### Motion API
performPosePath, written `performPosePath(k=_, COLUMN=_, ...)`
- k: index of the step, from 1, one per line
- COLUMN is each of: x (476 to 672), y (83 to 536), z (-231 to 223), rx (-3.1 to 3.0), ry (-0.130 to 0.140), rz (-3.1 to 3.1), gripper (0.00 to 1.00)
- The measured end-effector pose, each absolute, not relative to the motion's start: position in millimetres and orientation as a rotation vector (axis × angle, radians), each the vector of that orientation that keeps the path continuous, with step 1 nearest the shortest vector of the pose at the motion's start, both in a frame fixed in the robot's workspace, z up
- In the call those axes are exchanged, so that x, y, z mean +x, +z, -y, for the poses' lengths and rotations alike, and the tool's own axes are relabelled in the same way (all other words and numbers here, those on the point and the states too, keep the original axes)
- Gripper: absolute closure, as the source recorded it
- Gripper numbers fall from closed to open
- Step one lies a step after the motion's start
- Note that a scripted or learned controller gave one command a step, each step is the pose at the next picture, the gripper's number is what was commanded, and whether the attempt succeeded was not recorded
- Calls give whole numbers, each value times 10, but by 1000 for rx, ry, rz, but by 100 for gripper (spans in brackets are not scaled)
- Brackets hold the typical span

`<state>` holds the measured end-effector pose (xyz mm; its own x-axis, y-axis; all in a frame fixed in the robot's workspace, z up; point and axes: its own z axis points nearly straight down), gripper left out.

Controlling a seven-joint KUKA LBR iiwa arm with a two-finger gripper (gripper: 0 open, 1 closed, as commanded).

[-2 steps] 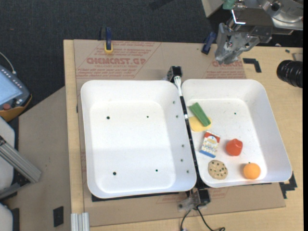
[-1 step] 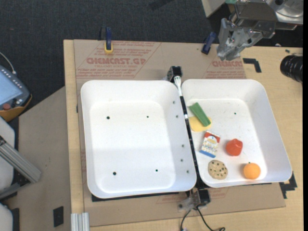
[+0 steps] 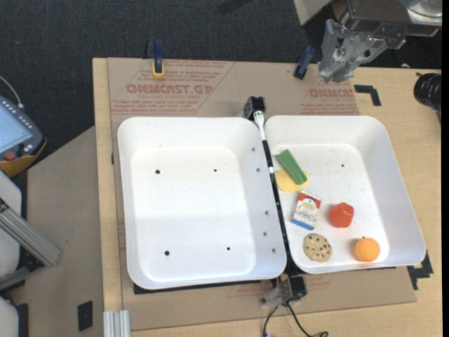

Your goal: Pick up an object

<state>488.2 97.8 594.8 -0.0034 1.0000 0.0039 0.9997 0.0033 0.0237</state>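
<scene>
Candidate objects all sit in the right bin [image 3: 393, 181], lower-right part of the frame. Five of them, clustered along the bin's left side and bottom edge:
- green block [image 3: 290, 166], tilted, lying partly over a yellow piece [image 3: 285, 182], touching it, close to the divider between bins
- small carton [image 3: 306, 210], red/white/blue print, just below the yellow piece
- red object [image 3: 342, 215], just right of the carton, apart from it
- cookie [image 3: 317, 247], round, tan with dark spots, below the carton
- orange ball [image 3: 366, 248], right of the cookie, near the bin's lower rim

Gripper [image 3: 335, 70] is in the upper right of the frame, above the cardboard sheet [image 3: 210, 83] beyond the right bin's far rim. Not over any object. Every object is well below it in the frame; nearest is the green block, still well apart. Nothing visible between the fingers. Whether the jaws stand apart or together: can't tell, the end is a blurred grey mass at this angle.

Left bin [image 3: 133, 188] fills the centre-left of the frame, butted against the right one, a black strip [image 3: 268, 167] along the seam.

A yellow-and-blue clamp [image 3: 158, 56] and a blue clamp [image 3: 304, 62] sit on the sheet's top edge, the latter just left of the gripper.
</scene>
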Motion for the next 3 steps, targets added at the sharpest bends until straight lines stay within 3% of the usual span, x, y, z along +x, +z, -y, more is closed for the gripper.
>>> performPosePath(k=3, x=4895, y=6270, z=-989, rx=2201, ry=47, rz=-2211, gripper=100)
